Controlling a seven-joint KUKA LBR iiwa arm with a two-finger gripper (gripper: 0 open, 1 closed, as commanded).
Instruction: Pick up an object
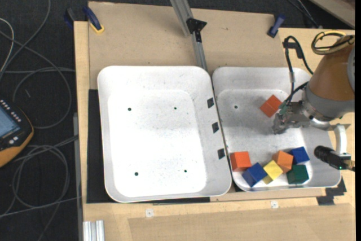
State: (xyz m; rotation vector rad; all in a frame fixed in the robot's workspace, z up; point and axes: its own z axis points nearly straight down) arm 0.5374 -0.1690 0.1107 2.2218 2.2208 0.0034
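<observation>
Over the right-hand bin (225,79), the gripper (280,125) hangs low above the white floor, just below and beside a lone orange block (271,105) that sits tilted near the bin's middle. Whether its jaws stand wide or narrow I cannot tell; they are small and dark against the wrist, and nothing shows between them. That orange block looks the likeliest target, being apart from everything else. The other candidates crowd the near edge: a red-orange cube (241,160), a blue cube (254,174), a yellow cube (272,170), a second orange cube (285,160), another blue one (299,154) and a green cube (298,175), several of them touching. To do this step well, the arm should centre over the lone block, turn the wrist to meet two flat sides squarely, and descend fully before closing. A corner grip would probably squirt the block loose.
</observation>
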